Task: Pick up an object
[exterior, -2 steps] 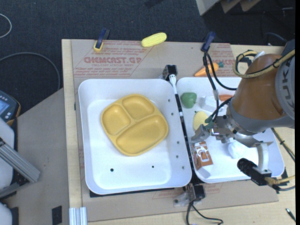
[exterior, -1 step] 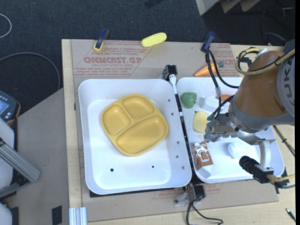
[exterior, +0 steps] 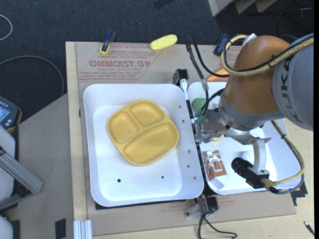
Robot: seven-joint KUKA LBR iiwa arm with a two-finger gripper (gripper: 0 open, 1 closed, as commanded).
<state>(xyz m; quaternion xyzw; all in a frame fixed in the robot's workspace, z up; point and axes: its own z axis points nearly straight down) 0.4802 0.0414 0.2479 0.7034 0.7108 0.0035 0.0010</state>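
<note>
I saw the arm [exterior: 259,78] reaching in from the right, over the right bin [exterior: 277,156], with its gripper [exterior: 209,128] low at that bin's left wall. The wrist hid it, so I could not tell its state. A brown-and-white packet [exterior: 216,164] lay just near of the gripper, and a green object [exterior: 199,105] sat just far of it. A yellow divided plate [exterior: 143,132] lay flat in the middle of the left bin [exterior: 99,101], well apart from the gripper.

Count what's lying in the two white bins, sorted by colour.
Yellow plate: 1
Green item, partly under the arm: 1
Brown-and-white packet: 1
Total: 3, leaving out an orange item at the far rim, possibly outside.
</note>
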